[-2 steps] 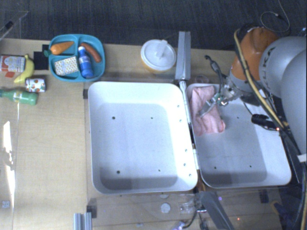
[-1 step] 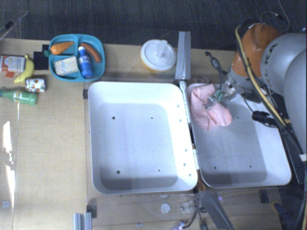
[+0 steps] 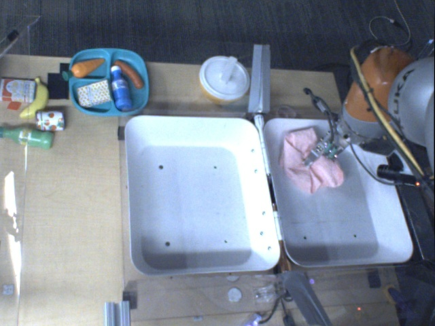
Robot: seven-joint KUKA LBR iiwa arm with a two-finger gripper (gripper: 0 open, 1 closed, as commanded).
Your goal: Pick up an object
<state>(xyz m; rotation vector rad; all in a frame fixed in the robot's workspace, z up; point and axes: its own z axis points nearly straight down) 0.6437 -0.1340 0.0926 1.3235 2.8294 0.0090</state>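
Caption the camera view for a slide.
Gripper down on a pink cloth in the right bin.

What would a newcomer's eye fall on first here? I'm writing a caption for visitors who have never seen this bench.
First the crumpled pink cloth in the right bin, with the arm's hand down at its upper right edge. Next the bright blue divided tray of toy food at the bench's far left, and the round white lid just above the left bin.
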